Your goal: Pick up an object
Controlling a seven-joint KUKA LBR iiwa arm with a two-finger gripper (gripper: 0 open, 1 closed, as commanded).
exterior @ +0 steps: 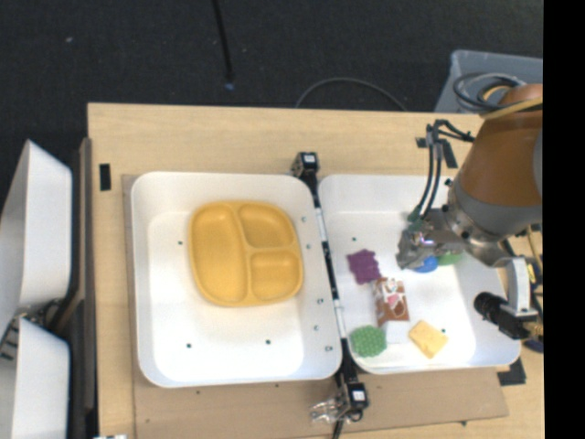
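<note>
Reading from the bench's near edge towards its far edge, we list what matters for the grasp.

Near edge, right bin (340,190): we see a green bumpy ball (368,340) by the near-left corner and a yellow wedge (428,338) just beside it to the right, both lying free.

Middle, right bin: we see a brown-and-red packet (391,302) lying flat, and a purple piece (364,264) just beyond it, near the divider.

Target, as we judge it: a blue object (423,264) with a green object (450,258) touching it, directly under the arm's wrist.

Gripper (416,250): it sits low over that blue-and-green pair; we cannot tell how wide it stands or whether it has hold of anything, since the wrist hides it.

Left bin (146,199): we see a yellow divided plate (245,251) alone, well apart from the work.

Step in hand: we judge this to be the descent onto a candidate, with no lift confirmed.

Doing it well: we would centre on one item, not the seam between blue and green, and keep the closing line clear of the neighbour so it is not nudged away.

Risk: we think two touching objects invite a slip or a double pinch.

Far edge: we see cables (437,154) looping by the arm, clear of the bin.
</note>
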